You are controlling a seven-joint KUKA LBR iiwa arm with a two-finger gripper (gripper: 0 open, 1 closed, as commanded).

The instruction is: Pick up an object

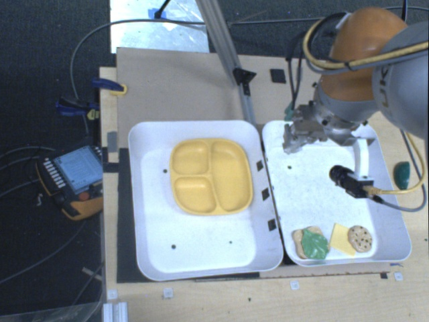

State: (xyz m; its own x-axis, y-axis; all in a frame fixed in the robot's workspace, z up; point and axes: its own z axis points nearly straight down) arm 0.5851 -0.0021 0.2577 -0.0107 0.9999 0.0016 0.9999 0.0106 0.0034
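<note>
Down at the near edge of the right bin (392, 243) sit a green piece (314, 244), a yellow wedge (342, 239) and a cookie (360, 238), all untouched. Left bin (144, 200) carries the yellow divided plate (210, 176). At the far end the gripper (299, 136) hovers over the right bin; its opening can't be judged.

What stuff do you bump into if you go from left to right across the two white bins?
Left bin → yellow divided plate → right bin → green toy food → yellow cheese slice → cookie. The gripper hovers above the right bin's far left part.
</note>
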